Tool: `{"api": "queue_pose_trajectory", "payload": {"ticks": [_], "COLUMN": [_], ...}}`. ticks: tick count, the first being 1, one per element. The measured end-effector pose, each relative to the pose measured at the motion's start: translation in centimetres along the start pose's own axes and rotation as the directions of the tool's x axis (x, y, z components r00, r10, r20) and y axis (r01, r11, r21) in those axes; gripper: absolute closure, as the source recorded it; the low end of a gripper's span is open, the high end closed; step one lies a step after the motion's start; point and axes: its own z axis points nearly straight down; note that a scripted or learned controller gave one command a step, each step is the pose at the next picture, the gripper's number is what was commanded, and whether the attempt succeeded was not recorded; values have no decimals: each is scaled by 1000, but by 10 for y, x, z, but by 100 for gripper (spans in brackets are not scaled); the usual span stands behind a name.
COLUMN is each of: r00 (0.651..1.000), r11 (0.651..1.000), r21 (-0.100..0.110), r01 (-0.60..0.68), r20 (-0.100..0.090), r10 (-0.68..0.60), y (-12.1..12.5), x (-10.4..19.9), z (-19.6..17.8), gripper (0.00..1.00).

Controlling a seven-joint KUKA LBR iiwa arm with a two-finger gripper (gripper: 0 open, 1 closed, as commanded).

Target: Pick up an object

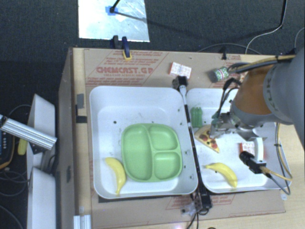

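My arm point(271, 97) comes in from the right, bent over the right bin point(259, 187) w/ the orange band up top and the wrist angled down-left. My hand point(218, 127) sits low in that bin, right at the pizza slice point(208, 140) — touching or just above, can't tell which, and I can't tell if it's open or closed. Green block point(196, 117) lies just left of the hand, by the divider. One banana point(223, 172) near the bin's front. Left bin point(102, 109): green divided plate point(151, 152), 2nd banana point(116, 173) beside it on the left.
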Motion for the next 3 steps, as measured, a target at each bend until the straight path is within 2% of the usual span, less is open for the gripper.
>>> {"api": "queue_pose_trajectory", "payload": {"ticks": [1, 2, 3], "r00": [1000, 1000, 1000], "r11": [1000, 1000, 1000], "r21": [0, 0, -2], "r01": [0, -1, 2], "r20": [0, -1, -3], "r10": [0, 1, -2], "y": [0, -3, -1], "x": [0, 1, 2], "z": [0, 10, -1], "gripper": [0, 0, 100]}}
